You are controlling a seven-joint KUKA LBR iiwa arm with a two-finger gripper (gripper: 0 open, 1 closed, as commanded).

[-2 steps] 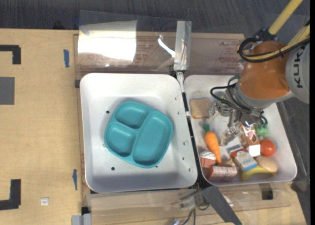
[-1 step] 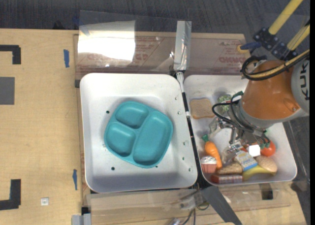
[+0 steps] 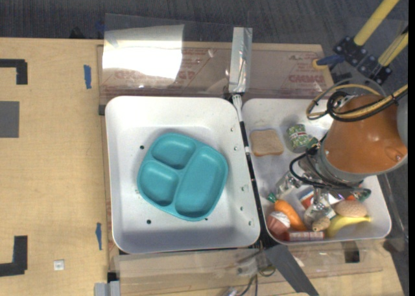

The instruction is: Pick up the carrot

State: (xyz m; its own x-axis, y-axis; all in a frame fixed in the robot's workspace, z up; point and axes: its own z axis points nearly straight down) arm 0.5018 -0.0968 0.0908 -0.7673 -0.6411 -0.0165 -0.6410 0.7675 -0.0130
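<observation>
No writing reads clearly. The left bin point(image 3: 123, 159) holds a teal divided plate point(image 3: 182, 175). In the right bin point(image 3: 259, 116), the carrot point(image 3: 289, 213) lies beside the pincer point(image 3: 310, 197), whose state I cannot tell; toast point(image 3: 266, 142), a green can point(image 3: 299, 136) and a banana point(image 3: 347, 223) lie around it.

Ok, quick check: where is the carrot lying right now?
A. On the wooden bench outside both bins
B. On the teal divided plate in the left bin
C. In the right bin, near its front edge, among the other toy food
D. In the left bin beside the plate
C: the carrot lies in the right bin near the front edge, beside the banana, with the claw low over that pile.
</observation>
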